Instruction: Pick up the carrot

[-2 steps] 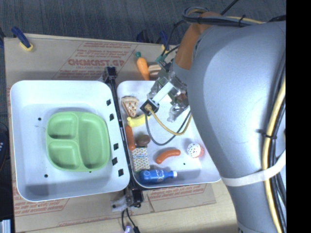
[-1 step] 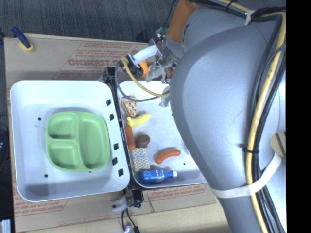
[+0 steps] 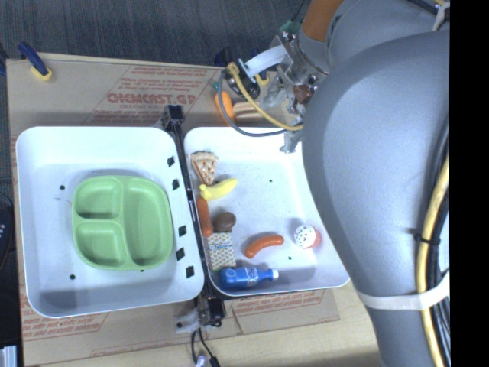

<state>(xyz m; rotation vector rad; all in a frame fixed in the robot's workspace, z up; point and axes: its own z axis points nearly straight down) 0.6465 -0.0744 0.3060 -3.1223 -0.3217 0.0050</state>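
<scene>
On the far left, a blue-and-yellow clamp [image 3: 34, 61] sits at the corner of the cardboard sheet [image 3: 130, 90] that covers the bench under both bins, red print showing on it. The left bin [image 3: 38, 167] holds a green divided plate [image 3: 122, 222] and nothing of the task. A row of black clips [image 3: 178, 197] runs down the seam where the two bins meet. In the right bin [image 3: 283, 167], close against that seam, a slice of toy pizza [image 3: 204, 164] lies above a yellow banana [image 3: 218, 189], and just below them the carrot [image 3: 205, 217] lies lengthwise along the left wall, thin and orange, touching or nearly touching a brown round piece [image 3: 224, 221]. Below that is a patterned packet [image 3: 221, 251], a blue bottle [image 3: 246, 276] lying on its side at the near wall, an orange sausage [image 3: 263, 244] and a spotted white ball [image 3: 306, 237]. By my reading nothing is done yet: the carrot is on the bin floor, untouched. The gripper [image 3: 294, 98] hangs beyond the far rim of the right bin, well apart from the carrot, wrapped in yellow cable [image 3: 252, 105], and I cannot tell its state. The arm's grey body [image 3: 382, 167] covers the right side. The reach, descent, grasp and lift all look left to do. Dark grey floor [image 3: 153, 14] lies beyond the bench.
</scene>
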